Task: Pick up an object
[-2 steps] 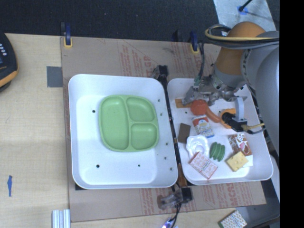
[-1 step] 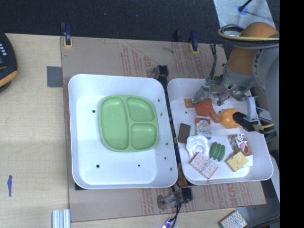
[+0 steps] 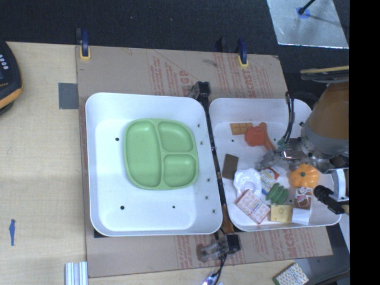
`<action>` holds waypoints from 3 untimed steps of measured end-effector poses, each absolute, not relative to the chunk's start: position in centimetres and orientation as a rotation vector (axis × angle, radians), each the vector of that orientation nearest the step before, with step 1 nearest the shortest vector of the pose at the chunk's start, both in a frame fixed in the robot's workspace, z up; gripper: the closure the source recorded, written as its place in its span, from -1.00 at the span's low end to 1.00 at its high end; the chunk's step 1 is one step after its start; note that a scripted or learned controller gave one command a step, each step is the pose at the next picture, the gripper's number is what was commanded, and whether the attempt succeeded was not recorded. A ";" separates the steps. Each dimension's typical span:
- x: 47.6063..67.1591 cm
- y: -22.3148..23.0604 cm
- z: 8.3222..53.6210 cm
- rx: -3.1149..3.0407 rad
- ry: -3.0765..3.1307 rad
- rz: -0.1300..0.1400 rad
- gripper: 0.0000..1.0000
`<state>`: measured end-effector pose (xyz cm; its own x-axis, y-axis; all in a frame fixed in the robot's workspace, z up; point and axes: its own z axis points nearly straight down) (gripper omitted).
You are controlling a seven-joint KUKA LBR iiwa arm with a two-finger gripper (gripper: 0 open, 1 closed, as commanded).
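Your end effector [image 3: 274, 157], grip state unclear, hangs mid-right among clutter: orange pumpkin [image 3: 304, 176], red toy [image 3: 257, 136], white wrapper [image 3: 246, 180].

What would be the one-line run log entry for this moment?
arm: over right bin | gripper: low among clutter, near orange toy | left bin: green divided plate | pick: unconfirmed

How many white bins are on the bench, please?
2. The left bin holds a green divided plate. The right bin holds a pile of small objects, beside the arm.
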<state>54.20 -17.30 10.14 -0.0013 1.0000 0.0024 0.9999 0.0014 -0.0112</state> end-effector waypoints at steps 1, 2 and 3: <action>62.5 -17.7 13.5 -2.219 -2.233 -0.005 -1.00; 51.8 -15.0 8.9 -2.206 -2.215 0.012 -1.00; 60.9 -19.0 9.3 -2.218 -2.233 -0.001 -1.00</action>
